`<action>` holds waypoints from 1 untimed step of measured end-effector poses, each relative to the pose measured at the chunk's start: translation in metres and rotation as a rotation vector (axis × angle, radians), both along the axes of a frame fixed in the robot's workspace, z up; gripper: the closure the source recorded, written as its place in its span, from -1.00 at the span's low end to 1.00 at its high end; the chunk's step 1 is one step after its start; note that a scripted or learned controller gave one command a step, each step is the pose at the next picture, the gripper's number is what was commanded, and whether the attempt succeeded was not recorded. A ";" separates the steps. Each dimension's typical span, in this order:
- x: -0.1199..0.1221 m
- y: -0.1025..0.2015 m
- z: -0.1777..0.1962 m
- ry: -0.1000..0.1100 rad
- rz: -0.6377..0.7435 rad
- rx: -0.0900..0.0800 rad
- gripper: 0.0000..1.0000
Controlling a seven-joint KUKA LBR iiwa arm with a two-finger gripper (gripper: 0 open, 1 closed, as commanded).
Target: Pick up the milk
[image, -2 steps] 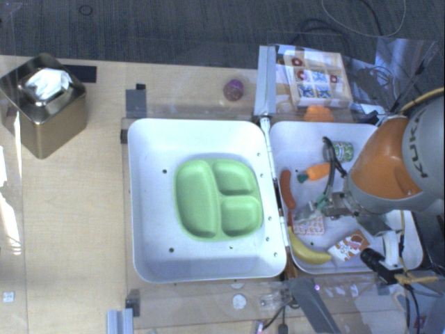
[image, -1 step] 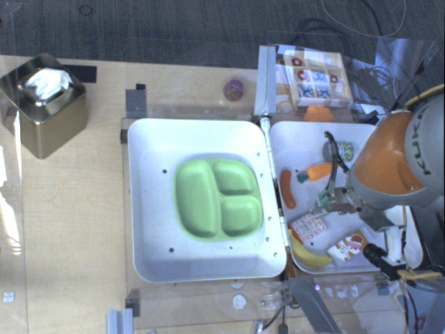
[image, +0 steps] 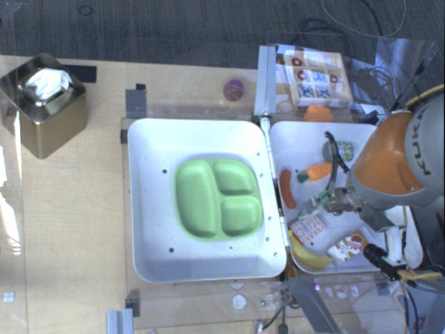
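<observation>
Hovering low over the right bin [image: 417, 239], gripper [image: 332, 202] sits just past the carrot [image: 320, 172]; whether it is spread or pressed together cannot be told from this slant. Nothing visibly held. Milk [image: 346, 248], a small carton, lies on its side near the bin's front edge, toward the camera from the gripper and slightly arm-side. Long axis runs diagonally, roughly left-front to right-back. Banana [image: 309, 256] touches it on the left; sausage [image: 287, 188] further off. Judgement: next move is a short shift frontward, then descent.
</observation>
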State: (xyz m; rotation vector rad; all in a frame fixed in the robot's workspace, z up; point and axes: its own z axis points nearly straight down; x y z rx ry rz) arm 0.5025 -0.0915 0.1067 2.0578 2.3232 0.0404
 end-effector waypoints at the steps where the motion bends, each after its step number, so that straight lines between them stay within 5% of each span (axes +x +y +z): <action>1: -0.013 -0.039 0.020 0.040 0.013 0.004 -1.00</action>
